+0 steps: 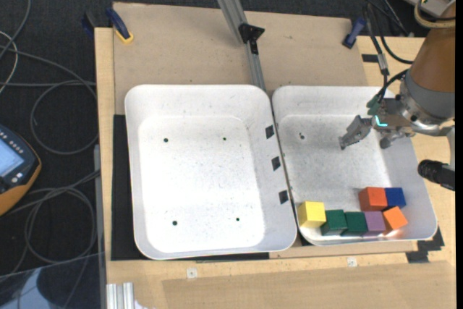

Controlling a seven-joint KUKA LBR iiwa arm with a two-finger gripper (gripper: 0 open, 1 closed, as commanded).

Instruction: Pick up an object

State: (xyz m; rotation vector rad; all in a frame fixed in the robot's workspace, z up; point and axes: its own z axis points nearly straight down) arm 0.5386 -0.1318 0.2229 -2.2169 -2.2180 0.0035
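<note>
Clustered along the near edge of the right bin (405, 155) are the blocks: a yellow block (312, 213) at the left, two green blocks (344, 222) just beside it, a purple block (375, 221) next, and an orange block (395, 218) at the right end. Behind these, a red block (373, 197) and a blue block (395, 196) are set touching each other. All of them rest on the bin floor, well apart from the gripper (367, 135), which is seen above the middle of the same bin, toward its far right side. Its two fingers are spread apart, and nothing is held between them. The grey arm (432, 94) with its orange band reaches in from the right. The left bin (137, 155) lies alongside, both bins being borne by a wooden bench (304, 54). A metal rail (228, 0) slants across the bench's far side, and blue clamps (119, 24) are fixed at its far corners.
</note>
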